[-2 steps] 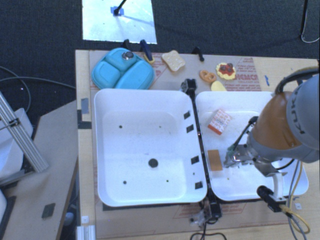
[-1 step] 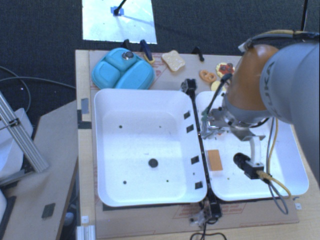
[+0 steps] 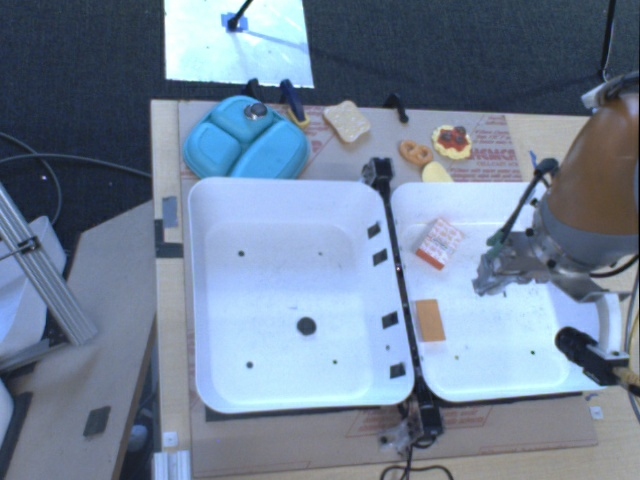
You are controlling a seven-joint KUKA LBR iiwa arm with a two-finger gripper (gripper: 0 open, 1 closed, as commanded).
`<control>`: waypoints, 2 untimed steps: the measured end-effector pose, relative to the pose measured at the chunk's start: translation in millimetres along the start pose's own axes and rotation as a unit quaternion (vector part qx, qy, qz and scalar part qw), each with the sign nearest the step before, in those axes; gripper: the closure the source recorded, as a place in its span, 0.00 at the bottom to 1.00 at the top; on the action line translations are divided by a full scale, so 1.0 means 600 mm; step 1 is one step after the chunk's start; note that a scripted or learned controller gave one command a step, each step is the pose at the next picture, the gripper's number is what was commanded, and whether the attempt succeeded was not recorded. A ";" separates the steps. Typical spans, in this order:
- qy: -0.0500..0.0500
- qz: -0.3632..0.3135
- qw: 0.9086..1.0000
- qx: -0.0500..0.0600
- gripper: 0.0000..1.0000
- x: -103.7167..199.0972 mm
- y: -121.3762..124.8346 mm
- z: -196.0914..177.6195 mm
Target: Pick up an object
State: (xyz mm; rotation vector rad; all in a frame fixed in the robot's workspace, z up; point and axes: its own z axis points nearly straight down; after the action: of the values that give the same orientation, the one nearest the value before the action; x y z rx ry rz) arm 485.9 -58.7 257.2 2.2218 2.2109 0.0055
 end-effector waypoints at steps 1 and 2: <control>0.002 -0.006 1.000 0.006 1.00 0.089 -0.001 0.128; 0.002 -0.007 1.000 -0.001 1.00 0.143 0.049 0.007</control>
State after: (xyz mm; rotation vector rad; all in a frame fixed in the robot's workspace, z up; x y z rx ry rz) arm 515.7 27.0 252.8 2.2071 2.2271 0.0130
